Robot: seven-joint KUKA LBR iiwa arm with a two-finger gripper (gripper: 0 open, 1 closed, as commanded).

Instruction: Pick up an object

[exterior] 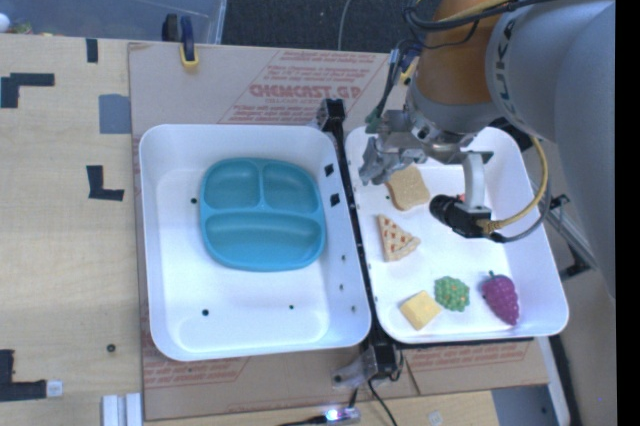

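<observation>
My gripper (373,166) hangs low over the upper left corner of the right bin (548,266), beside the divider between the two bins. A tan toast slice (408,187) lies just to its right, partly under the wrist. Below the toast lies a pizza slice (396,238) with red dots. Along the bin's front edge sit a yellow cheese block (420,310), a green broccoli piece (452,293) and a purple grape bunch (501,298). Nothing shows in the gripper's grasp.
The left bin (165,244) holds a blue divided plate (263,214). The grey arm with its orange band (470,4) covers the upper right of the right bin. A black cable fitting (455,212) hangs beside the toast.
</observation>
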